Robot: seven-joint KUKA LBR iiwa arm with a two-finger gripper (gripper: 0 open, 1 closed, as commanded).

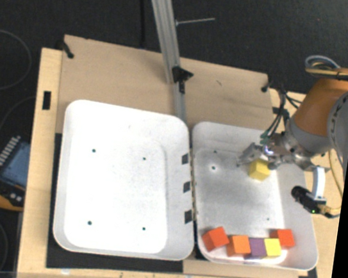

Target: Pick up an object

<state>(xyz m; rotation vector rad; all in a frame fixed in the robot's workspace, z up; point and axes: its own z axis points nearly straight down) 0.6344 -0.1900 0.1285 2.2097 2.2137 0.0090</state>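
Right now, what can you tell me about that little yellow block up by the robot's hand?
The yellow block is a small cube, plain and matte, perhaps foam or painted wood. It sits in the right bin, near its far edge, apart from the row of coloured blocks at the near edge. The hand is right over it, at its top; whether it is gripped or lifted is unclear.

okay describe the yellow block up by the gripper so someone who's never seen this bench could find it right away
Start at the right-hand white bin of the two. In its upper part, right under the gripper, sits a yellow block. It lies alone, far from the row of orange, purple and yellow blocks along the near wall, and is duller than the yellow block there.
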